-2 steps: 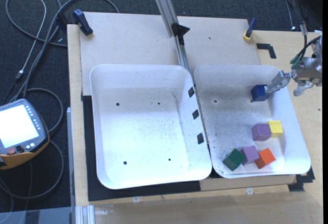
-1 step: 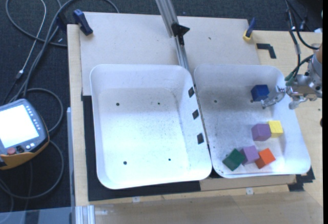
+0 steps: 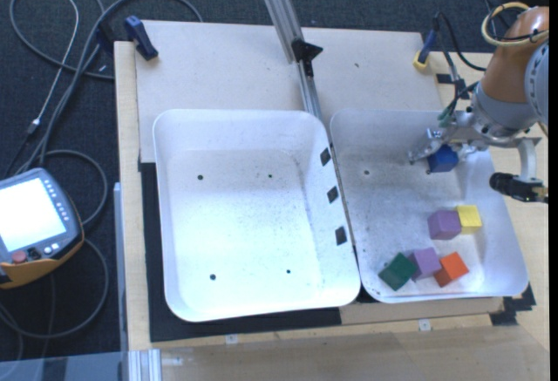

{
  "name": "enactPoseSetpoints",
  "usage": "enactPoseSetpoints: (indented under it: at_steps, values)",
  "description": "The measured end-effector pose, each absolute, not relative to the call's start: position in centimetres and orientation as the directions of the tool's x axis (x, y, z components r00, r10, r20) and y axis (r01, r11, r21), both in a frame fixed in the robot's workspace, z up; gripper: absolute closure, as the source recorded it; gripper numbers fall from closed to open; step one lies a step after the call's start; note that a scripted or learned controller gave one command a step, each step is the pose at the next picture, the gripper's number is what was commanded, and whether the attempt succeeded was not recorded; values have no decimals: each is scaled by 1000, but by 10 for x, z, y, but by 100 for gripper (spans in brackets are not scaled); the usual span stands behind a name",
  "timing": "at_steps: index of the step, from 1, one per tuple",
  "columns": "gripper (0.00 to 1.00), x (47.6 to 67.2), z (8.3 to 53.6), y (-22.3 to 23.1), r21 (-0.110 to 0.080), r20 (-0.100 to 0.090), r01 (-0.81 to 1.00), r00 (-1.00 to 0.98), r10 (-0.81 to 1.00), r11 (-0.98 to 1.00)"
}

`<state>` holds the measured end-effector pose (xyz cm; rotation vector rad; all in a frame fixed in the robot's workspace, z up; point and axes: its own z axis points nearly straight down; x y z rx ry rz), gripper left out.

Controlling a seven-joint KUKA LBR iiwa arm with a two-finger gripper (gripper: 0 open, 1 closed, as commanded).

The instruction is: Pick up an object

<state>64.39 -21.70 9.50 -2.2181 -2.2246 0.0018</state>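
My gripper (image 3: 438, 156) hangs over the upper right part of the right bin (image 3: 375, 135), reaching in from the right. A small blue block (image 3: 444, 160) sits between its fingers, and the gripper is shut on it. Lower in the same bin lie several more blocks: a purple one (image 3: 444, 224), a yellow one (image 3: 469, 216) touching it, a second purple one (image 3: 426, 261), an orange one (image 3: 453, 267) and a green one (image 3: 398, 270).
The left bin (image 3: 166, 139) stands beside the right one. A slanted metal post (image 3: 279, 4) rises from between the bins at the back. A teach pendant (image 3: 30, 218) and cables lie on the floor to the left.
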Motion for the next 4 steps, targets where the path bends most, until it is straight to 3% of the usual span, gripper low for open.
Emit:
enactPoseSetpoints:
  at_steps: [1, 2, 3, 4]
  values:
    - [100, 645, 112, -218, 5, -4, 1000, -3, 1000, 3]
    - [100, 651, 100, -138, -1, 3, 1000, -8, 1000, 8]
    - [100, 620, 205, -60, 7, 3, 1000, -8, 1000, 8]
    - [100, 554, 199, 30, -7, 5, 1000, -8, 1000, 8]
